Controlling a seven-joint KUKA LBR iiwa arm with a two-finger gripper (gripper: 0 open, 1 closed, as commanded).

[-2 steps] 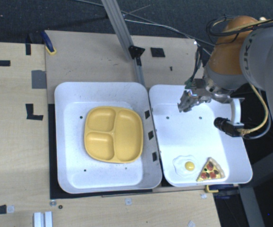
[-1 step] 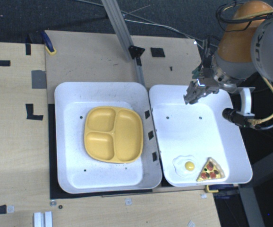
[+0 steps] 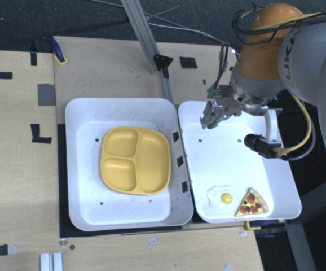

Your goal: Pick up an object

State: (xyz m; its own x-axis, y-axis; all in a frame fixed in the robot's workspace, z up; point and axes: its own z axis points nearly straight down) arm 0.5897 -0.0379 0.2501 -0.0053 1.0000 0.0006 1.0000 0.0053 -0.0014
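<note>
A toy fried egg (image 3: 221,197) and a toy pizza slice (image 3: 252,202) lie side by side at the near edge of the right bin (image 3: 230,157). A yellow divided plate (image 3: 135,160) rests in the middle of the left bin (image 3: 84,151). My gripper (image 3: 210,120) hangs over the far left part of the right bin, well away from the egg and the pizza slice. Its dark fingers point down and left, and nothing shows between them.
A slanted metal pole (image 3: 143,30) rises behind the bins. The grey arm with its orange band (image 3: 267,38) and a black cable fitting (image 3: 260,144) occupy the right bin's far right side. Tape marks dot the bench at left.
</note>
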